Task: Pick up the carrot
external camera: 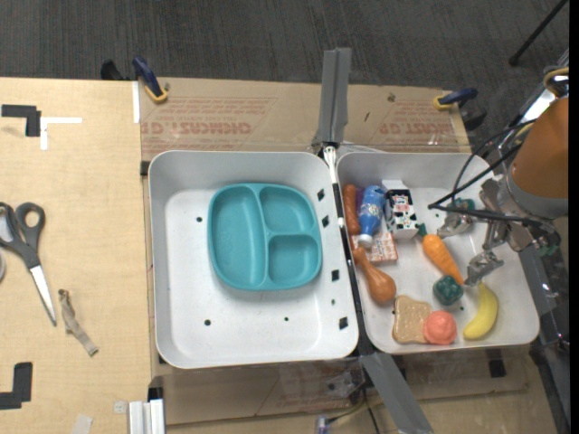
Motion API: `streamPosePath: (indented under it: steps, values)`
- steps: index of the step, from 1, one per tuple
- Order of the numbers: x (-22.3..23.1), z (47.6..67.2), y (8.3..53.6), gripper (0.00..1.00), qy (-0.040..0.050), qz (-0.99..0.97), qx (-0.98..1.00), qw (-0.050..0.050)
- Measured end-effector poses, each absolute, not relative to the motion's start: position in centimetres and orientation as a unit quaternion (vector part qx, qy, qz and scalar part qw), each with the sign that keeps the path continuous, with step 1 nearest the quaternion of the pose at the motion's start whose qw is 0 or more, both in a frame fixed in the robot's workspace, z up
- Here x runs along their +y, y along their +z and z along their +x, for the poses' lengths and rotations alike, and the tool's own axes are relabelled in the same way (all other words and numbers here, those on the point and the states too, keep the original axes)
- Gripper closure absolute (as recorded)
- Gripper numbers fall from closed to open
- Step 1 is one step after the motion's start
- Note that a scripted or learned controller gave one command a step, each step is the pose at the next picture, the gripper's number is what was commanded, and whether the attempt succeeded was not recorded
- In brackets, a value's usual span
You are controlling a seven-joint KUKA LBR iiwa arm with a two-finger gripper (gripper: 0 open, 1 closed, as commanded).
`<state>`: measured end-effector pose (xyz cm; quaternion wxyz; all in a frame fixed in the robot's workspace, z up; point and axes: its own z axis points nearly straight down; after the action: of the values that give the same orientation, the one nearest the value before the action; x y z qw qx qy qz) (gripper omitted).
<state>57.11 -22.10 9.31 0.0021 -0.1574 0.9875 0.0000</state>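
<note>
Orange, the carrot (441, 256) lies slanted in the right bin (516, 333), between a milk carton (402, 211) and a banana (481, 315). Just right of it hangs the gripper (484, 259), fingers apart and empty. Approach step: next it must shift left, straddle the carrot, then close.

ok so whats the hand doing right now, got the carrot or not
Hand: over the right bin, just right of the carrot; open or closed cannot be told. The carrot lies in the bin, not held.
</note>
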Motion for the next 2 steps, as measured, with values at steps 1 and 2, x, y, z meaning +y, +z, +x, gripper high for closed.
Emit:
streamPosePath:
  steps: [1, 2]
  values:
    - [-20.2, 61.1, 9.3, 0.00, -0.0004, -0.173, 0.985, 0.003]
    - [-17.7, 55.4, 9.3, 0.00, 0.0001, -0.117, 0.993, 0.002]
